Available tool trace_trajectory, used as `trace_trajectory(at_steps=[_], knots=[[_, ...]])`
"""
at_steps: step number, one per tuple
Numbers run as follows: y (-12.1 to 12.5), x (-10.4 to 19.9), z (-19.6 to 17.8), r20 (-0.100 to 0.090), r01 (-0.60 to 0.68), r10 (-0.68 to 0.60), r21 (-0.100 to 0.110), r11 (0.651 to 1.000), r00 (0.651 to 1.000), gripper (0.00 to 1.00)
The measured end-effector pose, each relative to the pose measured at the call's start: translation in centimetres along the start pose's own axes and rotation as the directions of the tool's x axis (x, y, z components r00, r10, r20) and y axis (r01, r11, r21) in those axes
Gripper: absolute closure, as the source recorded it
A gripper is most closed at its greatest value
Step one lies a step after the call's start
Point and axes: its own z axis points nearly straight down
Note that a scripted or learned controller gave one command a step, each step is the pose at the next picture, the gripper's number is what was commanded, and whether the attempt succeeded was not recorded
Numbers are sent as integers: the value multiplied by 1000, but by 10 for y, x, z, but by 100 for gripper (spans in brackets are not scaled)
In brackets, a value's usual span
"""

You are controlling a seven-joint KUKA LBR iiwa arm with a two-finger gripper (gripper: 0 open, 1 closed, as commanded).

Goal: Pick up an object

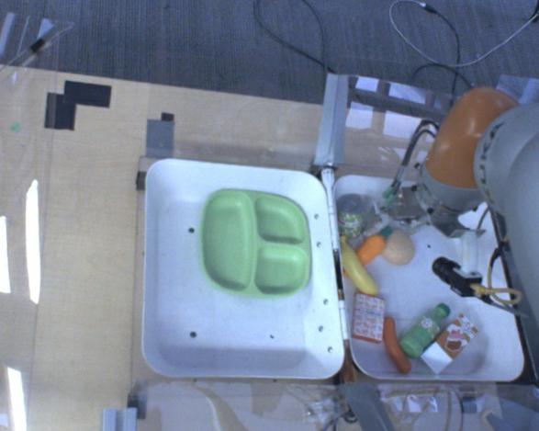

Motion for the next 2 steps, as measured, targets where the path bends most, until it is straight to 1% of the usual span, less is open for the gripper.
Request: trace_trajectory(at_steps=[1, 2], knots=[[3, 5, -11, -6, 4, -4, -6, 1000, 1000, 100], [10, 24, -95, -17, 166, -166, 4, 986, 986, 100]])
